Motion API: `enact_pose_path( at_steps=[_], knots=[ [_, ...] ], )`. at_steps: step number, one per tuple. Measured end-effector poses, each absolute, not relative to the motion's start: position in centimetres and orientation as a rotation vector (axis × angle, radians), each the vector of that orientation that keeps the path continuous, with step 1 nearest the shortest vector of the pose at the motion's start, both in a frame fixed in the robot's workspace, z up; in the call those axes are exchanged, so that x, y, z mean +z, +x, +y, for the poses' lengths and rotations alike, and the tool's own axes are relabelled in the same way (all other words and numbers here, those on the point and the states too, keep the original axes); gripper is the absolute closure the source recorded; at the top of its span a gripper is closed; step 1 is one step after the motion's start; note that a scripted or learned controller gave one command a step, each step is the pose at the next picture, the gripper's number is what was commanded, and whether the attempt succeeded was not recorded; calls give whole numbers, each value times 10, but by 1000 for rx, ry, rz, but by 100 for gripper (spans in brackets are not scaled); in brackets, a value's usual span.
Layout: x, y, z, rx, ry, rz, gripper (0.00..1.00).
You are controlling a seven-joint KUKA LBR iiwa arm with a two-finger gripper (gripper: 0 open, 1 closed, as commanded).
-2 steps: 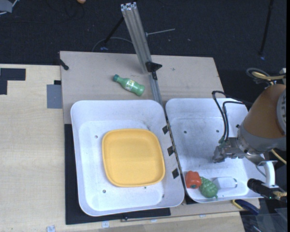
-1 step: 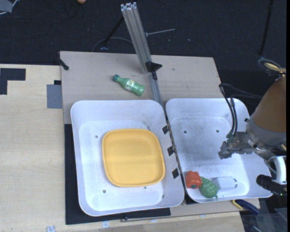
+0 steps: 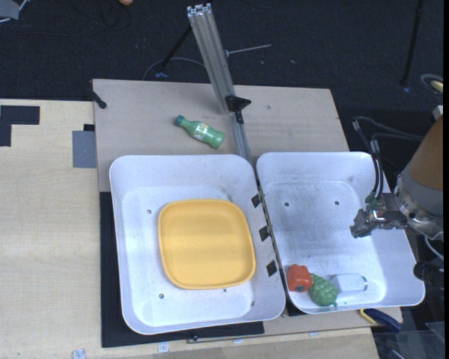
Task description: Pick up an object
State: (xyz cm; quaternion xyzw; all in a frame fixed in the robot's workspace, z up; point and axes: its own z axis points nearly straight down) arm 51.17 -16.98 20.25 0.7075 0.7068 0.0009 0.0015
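In the right bin (image 3: pixel 322 172), near its front edge, lie a red pepper-like toy (image 3: pixel 298 277), a green bumpy toy (image 3: pixel 322 291) and a small white block (image 3: pixel 349 283), close together. My gripper (image 3: pixel 361 226) hangs over the right side of that bin, above and to the right of these objects, apart from them. Nothing shows between its fingers. A yellow square plate (image 3: pixel 206 242) lies in the left bin (image 3: pixel 135 200).
A green bottle (image 3: pixel 200 132) lies on its side on the bench behind the left bin. A metal rail (image 3: pixel 217 51) slants up from between the bins. Black clips (image 3: pixel 263 232) join the bins' shared edge. Cables hang by the arm at the right.
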Motion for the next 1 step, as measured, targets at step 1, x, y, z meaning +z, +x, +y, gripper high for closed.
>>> enact_pose_path(
  at_steps=[1],
  knots=[
    [254, 512, -170, 4, 2219, 2218, 100]
  ],
)
